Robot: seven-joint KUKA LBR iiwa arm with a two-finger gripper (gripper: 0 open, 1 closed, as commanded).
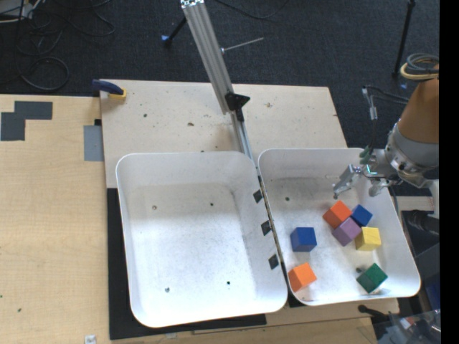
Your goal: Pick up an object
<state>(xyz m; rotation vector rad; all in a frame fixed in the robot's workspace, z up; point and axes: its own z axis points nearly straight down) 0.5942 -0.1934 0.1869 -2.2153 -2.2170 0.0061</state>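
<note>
The right bin [315, 153] holds several cubes. A red-orange cube [336, 213], a small blue cube [362, 215], a purple cube [348, 231] and a yellow cube [368, 238] sit bunched together at its right. A larger blue cube [303, 239] lies near the middle, an orange cube [302, 275] at the front left corner, and a green cube [371, 277] at the front right. My gripper [360, 185] hangs over the bin's right side, just behind the cluster. It is open, with nothing between its fingers [343, 185].
The left bin [186, 165] stands beside the right one, with black clips [265, 227] along the shared wall. A slanted aluminium post [215, 63] rises behind the bins. A blue and yellow clamp [109, 89] lies at the bench's far left corner.
</note>
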